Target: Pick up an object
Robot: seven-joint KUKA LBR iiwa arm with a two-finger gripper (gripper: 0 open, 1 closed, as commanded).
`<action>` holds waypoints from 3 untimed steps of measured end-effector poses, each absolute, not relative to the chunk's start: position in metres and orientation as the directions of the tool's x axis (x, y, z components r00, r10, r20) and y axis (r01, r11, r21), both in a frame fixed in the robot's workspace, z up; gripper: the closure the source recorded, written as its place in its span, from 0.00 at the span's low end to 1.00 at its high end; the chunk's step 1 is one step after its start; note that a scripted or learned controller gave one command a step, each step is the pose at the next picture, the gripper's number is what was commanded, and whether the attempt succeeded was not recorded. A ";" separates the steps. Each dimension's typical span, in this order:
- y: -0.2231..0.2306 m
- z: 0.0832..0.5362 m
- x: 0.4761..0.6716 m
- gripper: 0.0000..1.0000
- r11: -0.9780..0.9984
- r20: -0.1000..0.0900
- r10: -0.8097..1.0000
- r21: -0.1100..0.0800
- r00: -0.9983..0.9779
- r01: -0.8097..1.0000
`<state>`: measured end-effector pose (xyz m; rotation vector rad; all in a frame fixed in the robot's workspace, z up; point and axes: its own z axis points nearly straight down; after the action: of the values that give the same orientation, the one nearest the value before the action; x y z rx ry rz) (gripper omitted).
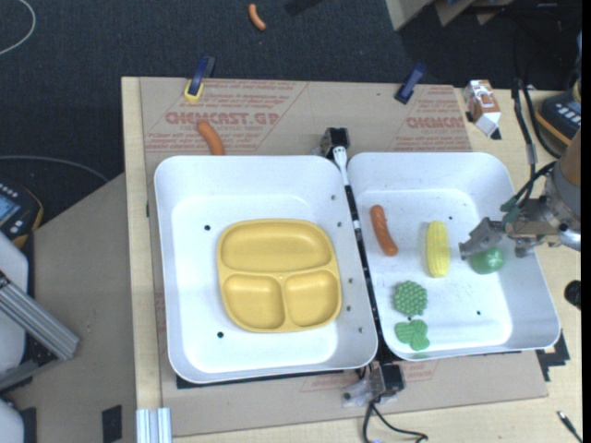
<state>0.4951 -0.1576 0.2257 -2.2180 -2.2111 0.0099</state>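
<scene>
gripper (pixel 487 240) is hovering in the right bin (pixel 462 175), sitting right over a green toy (pixel 488 260); can't tell if it's pinching it or just touching

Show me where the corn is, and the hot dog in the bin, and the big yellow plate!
corn (pixel 436 248): camera view, middle of the cob, right bin.
hot dog (pixel 383 230): camera view, middle of the sausage, right bin.
yellow plate (pixel 277 245): camera view, floor of its large top compartment, left bin.
</scene>
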 end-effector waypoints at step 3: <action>-0.148 0.126 0.504 0.00 0.000 0.003 1.000 -0.006 0.000 1.000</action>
<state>0.5037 -0.1477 0.1259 -2.2166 -2.2171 0.0037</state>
